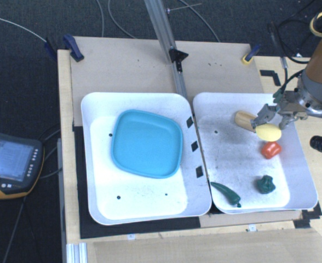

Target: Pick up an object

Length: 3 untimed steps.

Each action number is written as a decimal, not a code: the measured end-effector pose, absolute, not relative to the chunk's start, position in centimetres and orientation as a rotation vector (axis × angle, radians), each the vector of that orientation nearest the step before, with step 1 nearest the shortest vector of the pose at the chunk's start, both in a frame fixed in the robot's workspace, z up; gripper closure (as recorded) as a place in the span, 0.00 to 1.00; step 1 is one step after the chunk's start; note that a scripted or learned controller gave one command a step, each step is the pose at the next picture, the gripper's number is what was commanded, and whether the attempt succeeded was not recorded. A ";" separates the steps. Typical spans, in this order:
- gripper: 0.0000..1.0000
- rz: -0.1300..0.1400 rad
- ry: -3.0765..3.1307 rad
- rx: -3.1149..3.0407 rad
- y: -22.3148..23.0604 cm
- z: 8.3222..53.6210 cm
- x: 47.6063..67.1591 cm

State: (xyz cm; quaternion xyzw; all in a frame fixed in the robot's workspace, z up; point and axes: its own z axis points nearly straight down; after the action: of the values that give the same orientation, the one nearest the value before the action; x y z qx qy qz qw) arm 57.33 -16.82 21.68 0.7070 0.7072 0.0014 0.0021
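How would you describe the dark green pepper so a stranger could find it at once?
Look in the right-hand white bin, then go to its near left corner beside the divider. There lies the dark green pepper, long, thin and curved. The other green object is a rounded, teal lump further right, and the red and yellow pieces sit higher up.

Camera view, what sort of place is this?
Probably a robotics lab test bench: two white bins on a wooden board, a robot arm reaching in, a teach pendant and loose cables on the carpet.
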 end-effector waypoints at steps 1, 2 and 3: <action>1.00 0.004 2.219 2.218 -16.8 26.1 57.9; 1.00 0.003 2.226 2.216 -12.0 26.7 57.4; 1.00 0.003 2.227 2.217 -7.1 27.2 56.6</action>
State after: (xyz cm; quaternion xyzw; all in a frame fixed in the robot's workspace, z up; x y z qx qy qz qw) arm 56.56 -7.13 27.23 0.7055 0.7087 0.0008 -0.0001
